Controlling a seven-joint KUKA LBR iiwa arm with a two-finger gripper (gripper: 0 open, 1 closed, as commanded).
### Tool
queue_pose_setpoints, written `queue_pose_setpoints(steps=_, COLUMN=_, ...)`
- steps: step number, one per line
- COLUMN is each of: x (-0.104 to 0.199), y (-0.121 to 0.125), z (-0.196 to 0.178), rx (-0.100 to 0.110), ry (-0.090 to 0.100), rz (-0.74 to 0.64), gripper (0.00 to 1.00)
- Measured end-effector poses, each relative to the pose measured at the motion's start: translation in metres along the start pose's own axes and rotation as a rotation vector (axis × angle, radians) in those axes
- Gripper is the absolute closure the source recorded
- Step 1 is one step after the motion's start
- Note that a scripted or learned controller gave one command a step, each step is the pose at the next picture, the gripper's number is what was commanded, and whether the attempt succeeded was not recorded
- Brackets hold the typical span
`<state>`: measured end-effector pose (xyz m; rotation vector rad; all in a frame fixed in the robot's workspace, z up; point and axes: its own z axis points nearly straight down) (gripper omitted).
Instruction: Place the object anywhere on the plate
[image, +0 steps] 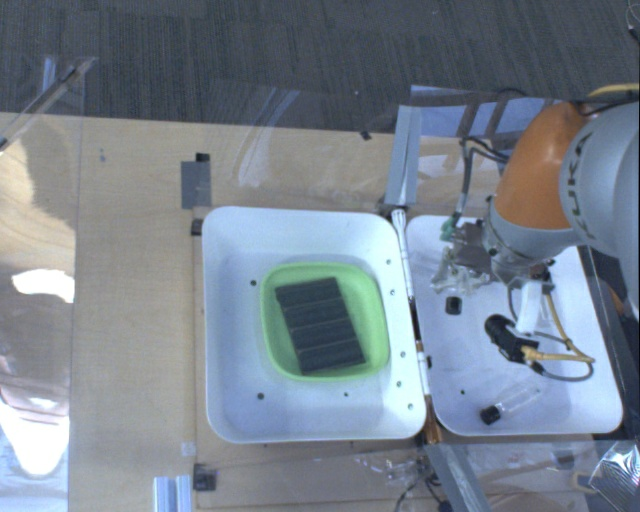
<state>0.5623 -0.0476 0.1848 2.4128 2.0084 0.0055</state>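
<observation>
Camera view: gripper, jaw state perhaps untellable, near right bin left edge.

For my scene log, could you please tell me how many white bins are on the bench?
2: the left bin holds a green plate; the right bin lies beneath the arm.
</observation>
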Motion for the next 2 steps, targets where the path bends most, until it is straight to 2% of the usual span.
queue_pose_setpoints(steps=1, x=0.0779, y=-0.0232, z=-0.0438, rx=-0.003, ry=0.001, rz=-0.115, gripper=1.0)
queue_pose_setpoints(steps=2, x=0.0779, y=-0.0232, z=-0.0438, rx=-0.003, ry=0.001, rz=-0.115, gripper=0.0)
